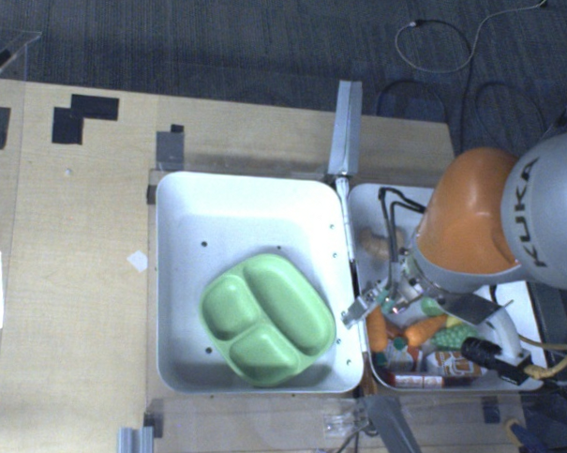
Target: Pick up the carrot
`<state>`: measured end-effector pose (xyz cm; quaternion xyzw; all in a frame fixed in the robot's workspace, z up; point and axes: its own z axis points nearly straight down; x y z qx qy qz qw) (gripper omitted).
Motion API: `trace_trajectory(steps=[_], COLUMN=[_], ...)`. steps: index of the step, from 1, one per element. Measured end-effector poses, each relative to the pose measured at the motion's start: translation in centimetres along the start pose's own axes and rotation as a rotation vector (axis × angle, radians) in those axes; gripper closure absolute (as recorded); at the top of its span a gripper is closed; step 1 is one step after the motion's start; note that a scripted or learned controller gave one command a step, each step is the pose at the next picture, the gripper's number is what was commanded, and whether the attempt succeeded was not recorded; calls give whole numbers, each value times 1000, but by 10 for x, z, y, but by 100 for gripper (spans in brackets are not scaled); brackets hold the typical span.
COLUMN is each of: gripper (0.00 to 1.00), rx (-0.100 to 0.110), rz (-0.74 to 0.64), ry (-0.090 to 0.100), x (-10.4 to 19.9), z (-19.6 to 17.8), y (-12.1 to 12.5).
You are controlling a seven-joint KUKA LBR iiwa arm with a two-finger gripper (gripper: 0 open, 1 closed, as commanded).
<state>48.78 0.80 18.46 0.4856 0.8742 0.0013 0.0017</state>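
The arm's orange band (467,215) and grey wrist cover most of the right bin (364,210); the gripper (393,301) sits under the wrist, its fingers too obscured to judge. The carrot (422,328) shows only in part among crowded small items too jumbled to identify; the arm runs off the right edge.

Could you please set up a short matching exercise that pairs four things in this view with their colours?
Things:
1. Divided plate in the left bin
2. Carrot in the right bin
3. Left bin
4. Arm's band above the wrist

Colours:
A. White
B. Orange, large and rounded
C. Light green
D. Orange, small, among clutter

Pairs: 1-C, 2-D, 3-A, 4-B
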Motion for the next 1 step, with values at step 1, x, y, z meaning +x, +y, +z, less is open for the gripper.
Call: trace_trajectory(steps=[1], gripper=[0], rx=[0], rz=[-101], ry=[0], x=[-8], z=[0], y=[-5])
